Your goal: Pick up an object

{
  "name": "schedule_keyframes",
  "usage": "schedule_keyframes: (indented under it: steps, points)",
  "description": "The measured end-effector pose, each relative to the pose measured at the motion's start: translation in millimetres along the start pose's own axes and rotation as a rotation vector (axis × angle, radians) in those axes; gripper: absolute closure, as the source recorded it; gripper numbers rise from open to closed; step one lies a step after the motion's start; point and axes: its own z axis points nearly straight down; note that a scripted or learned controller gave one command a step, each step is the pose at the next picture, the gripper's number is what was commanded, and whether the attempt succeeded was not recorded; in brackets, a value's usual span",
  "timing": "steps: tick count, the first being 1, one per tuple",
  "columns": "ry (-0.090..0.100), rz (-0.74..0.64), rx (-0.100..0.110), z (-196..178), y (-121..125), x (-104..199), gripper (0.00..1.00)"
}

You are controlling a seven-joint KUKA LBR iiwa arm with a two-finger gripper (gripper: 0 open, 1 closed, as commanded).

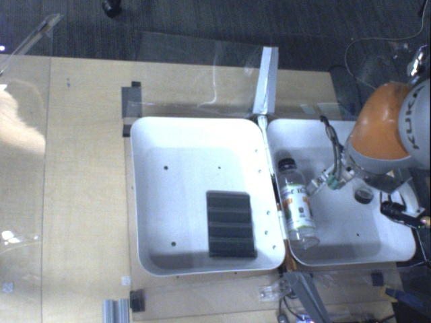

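Two white bins sit side by side on the wooden desk (74,200). The left bin (175,147) is the bigger one. It fills the middle of the desk. The right bin (350,237) touches it along one side and reaches toward the right edge of the desk.

The robot arm (387,130) comes in from the right. It is grey with a big orange band. It hangs over the back right part of the right bin.

A black block with ridges (230,224) lies flat in the left bin. It is near the front edge, closer to the front right corner.

A clear plastic bottle (296,207) lies on its side in the right bin. It has a black cap and a label with some green and orange on it. It lies just beside the left wall of that bin, with the cap pointing to the back edge and the bottom pointing to the front edge.

The hand (330,179) is at the end of the arm, low over the right bin. It is just to the right of the bottle, near the cap end. It is small and blurry, so I cannot tell if it is spread or pressed together. I cannot tell if it touches the bottle.
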Motion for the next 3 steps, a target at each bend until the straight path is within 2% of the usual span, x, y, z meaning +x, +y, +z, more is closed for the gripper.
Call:
schedule_keyframes:
  steps: [1,2,3]
  points:
    - [-0.004,-0.014,0.008,9,36,-22,0.00]
    - [0.031,-0.099,0.002,9,59,-89,0.00]
    - [0.012,-0.212,0.005,12,55,-46,0.00]
